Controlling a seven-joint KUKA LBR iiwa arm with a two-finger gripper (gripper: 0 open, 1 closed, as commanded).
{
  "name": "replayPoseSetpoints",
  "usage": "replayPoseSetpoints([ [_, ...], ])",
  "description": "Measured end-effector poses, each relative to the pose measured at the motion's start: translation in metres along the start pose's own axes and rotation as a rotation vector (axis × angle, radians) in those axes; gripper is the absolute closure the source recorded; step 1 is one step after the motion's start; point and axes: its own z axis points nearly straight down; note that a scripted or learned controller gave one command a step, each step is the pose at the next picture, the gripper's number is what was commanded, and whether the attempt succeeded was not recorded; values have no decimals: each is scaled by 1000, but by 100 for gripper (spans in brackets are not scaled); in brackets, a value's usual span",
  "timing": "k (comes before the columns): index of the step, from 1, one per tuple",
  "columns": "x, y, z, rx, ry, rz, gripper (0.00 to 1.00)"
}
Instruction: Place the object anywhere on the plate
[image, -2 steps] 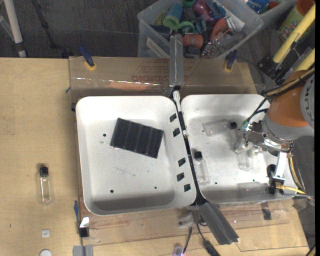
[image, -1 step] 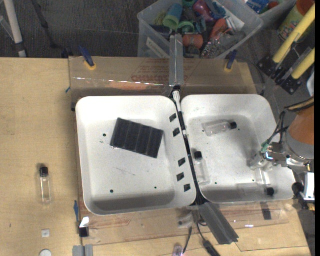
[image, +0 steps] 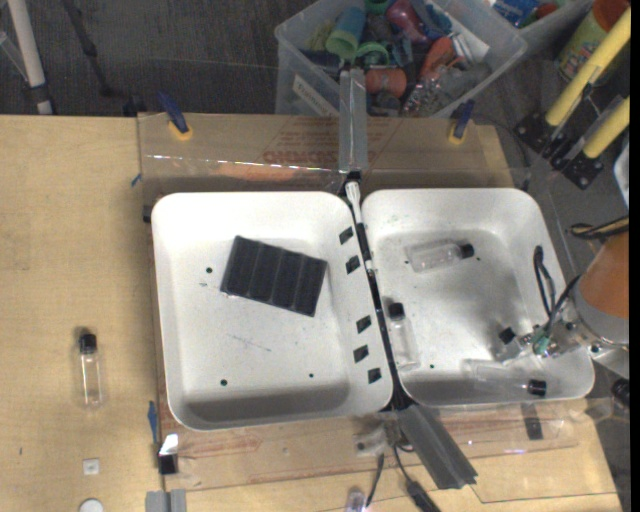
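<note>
presently: claw low in right bin, grip state unclear

nearest the front, a loose vial (image: 90, 370) with a black cap lies on the wooden bench (image: 60, 200), well to the left of both bins.

right bin (image: 470, 205): a front vial (image: 495, 375), clear with a black cap, lies along the near wall. the gripper (image: 523, 340) sits low just behind it, in the bin's near right corner; contact with the vial cannot be determined. how far the claw is open cannot be told from this view, and nothing can be confirmed in its grasp. dark cables run up from it along the right wall, and the arm's orange band (image: 605, 280) shows at the right edge.

a divider vial (image: 400, 335) lies against the bin's left wall, black cap at its far end. a rear vial (image: 437, 255) lies further back, mid-bin, cap to the right.

left bin (image: 180, 215): the plate (image: 274, 276), dark, ribbed and rectangular, lies flat and slightly skewed near the middle, well apart from all vials.

beyond the bins, a clear tub (image: 300, 70) holds assorted coloured items.
</note>
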Motion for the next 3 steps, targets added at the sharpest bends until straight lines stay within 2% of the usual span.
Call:
replayPoseSetpoints([
  [1,-14,-1,1,-2,10,-273,100],
  [2,-14,-2,1,-5,10,-658,100],
  [3,-13,-2,1,-5,11,-624,100],
])
